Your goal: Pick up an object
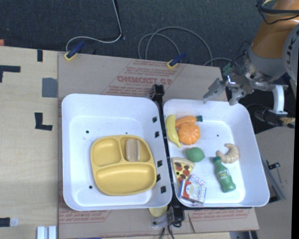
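On the worktop [20, 135], the left bin [74, 138] carries a yellow divided plate [120, 172], and a small tan bread-like piece [133, 150] lies in the plate's upper right compartment. A black hinge strip [161, 137] runs between the two bins. Just right of it, in the right bin [252, 146], a banana [171, 130] lies along the left wall, touching an orange pumpkin-shaped fruit [189, 134]; a carrot [185, 120] rests just above that fruit. Below them sits a green lime [195, 154], and under it a pizza slice [181, 168] lies beside a small printed packet [193, 189] near the bin's front edge. Further right, a croissant [228, 153] curls just above a green bottle [224, 175], which lies tilted with its cap toward the croissant. All these pickable things rest on the bin floor, none lifted. At the upper right, the grey arm with its orange band [271, 40] reaches in, and the hand [224, 94] hovers above the back rim of the right bin, well apart from every object. Its two fingers [213, 90] are spread apart, with nothing between them.
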You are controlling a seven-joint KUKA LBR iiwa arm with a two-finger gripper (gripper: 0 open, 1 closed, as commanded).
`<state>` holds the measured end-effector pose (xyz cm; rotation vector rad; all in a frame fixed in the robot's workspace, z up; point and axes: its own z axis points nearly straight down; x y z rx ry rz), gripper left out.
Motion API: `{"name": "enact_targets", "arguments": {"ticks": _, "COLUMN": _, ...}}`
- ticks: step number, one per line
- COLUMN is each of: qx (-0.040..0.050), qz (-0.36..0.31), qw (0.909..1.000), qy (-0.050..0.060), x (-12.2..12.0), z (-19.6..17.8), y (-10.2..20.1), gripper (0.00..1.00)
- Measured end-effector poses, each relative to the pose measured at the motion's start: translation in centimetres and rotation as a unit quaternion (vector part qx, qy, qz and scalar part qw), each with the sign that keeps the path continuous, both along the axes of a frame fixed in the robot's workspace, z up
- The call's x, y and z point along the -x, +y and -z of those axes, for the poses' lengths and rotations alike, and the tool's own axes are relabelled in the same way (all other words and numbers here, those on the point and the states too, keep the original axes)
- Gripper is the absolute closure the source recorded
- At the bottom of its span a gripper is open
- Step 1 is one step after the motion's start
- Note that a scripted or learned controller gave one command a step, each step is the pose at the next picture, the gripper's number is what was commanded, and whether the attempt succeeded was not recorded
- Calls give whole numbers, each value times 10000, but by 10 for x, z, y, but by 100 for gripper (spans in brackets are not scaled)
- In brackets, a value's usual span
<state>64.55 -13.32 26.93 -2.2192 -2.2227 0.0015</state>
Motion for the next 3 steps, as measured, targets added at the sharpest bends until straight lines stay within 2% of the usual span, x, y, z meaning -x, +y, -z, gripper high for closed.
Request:
{"name": "enact_targets", "arguments": {"ticks": 1, "qx": -11, "qz": -14, "qw": 10000, "qy": 41, "x": 17, "z": 90, "y": 56, "gripper": 0}}
{"name": "enact_targets", "arguments": {"ticks": 2, "qx": 14, "qz": 2, "qw": 10000, "qy": -18, "x": 5, "z": 189, "y": 38, "gripper": 0}}
{"name": "enact_targets", "arguments": {"ticks": 3, "qx": 4, "qz": -1, "qw": 10000, "qy": -19, "x": 4, "z": 173, "y": 39, "gripper": 100}}
